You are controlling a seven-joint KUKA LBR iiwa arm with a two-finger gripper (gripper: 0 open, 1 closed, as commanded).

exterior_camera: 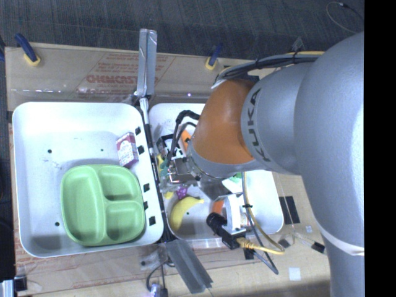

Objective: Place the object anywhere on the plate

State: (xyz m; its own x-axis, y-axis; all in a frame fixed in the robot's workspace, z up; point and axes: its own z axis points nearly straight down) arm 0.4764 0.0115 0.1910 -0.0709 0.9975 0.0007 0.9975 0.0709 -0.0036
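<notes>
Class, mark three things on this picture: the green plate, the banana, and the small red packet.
green plate [93, 193]: camera view, on its large left compartment.
banana [180, 210]: camera view, on the middle of its yellow body.
small red packet [127, 149]: camera view, on the middle of its face.

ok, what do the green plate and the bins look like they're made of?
Green plate: likely molded plastic, matte to satin; uniform pale green colour, soft rounded dividers between three compartments, only faint sheen.
Left bin and right bin: probably thin formed plastic, smooth white; rounded corners, rolled rim, soft highlights. Painted metal can't be ruled out from this look alone.
</notes>
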